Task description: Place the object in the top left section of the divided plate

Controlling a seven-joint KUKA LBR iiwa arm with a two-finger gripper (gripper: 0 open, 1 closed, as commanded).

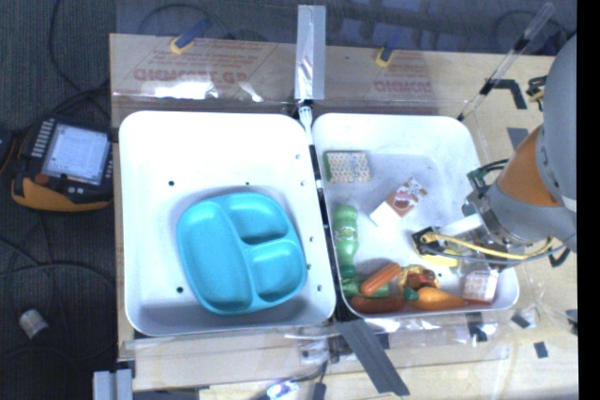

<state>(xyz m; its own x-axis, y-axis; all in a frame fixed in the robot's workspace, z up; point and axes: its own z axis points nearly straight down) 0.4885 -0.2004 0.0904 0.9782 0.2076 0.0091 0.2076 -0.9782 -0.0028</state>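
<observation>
A blue divided plate (242, 248) lies in the left bin (150, 155), with one long section on its left and two smaller ones on its right; all sections are bare. My gripper (461, 234) hangs low at the right side of the right bin (441, 131), under the grey arm with its orange band (525, 178). Just below it lie a small pink-and-white box (480, 285) and an orange carrot-like piece (441, 299). Nothing shows between the fingers.
The right bin also holds a patterned pad (347, 166), a small red-and-white packet (407, 196), a white card (383, 214), a green bottle (346, 235) and several orange and red toy vegetables (382, 279) along its front edge.
</observation>
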